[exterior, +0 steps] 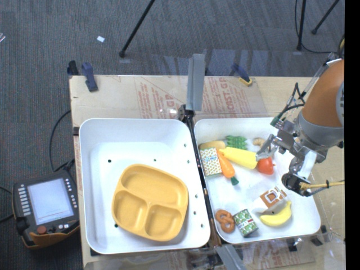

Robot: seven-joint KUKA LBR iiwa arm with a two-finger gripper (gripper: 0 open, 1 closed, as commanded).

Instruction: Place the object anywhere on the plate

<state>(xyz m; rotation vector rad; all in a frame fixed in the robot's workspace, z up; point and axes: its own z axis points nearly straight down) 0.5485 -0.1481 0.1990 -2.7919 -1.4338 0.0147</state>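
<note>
A yellow plate (pixel 149 201) with three compartments lies in the left white bin (pixel 95 145). In the right bin (pixel 308 218), my gripper (pixel 264 152) hangs low over the toy foods, reaching in from the right. A small red tomato-like toy (pixel 266 166) sits right under its tip, touching or nearly touching it; whether it is gripped cannot be told. A yellow corn-like piece (pixel 239 157) and an orange carrot (pixel 226 166) lie just left of the gripper.
The right bin also holds a blue-white carton (pixel 210 161), a green vegetable (pixel 236 142), a pretzel (pixel 225 220), a green can (pixel 245 222), a banana (pixel 277 215) and a small orange-white box (pixel 272 196). A grey post (pixel 195 86) stands behind the divide between the bins.
</note>
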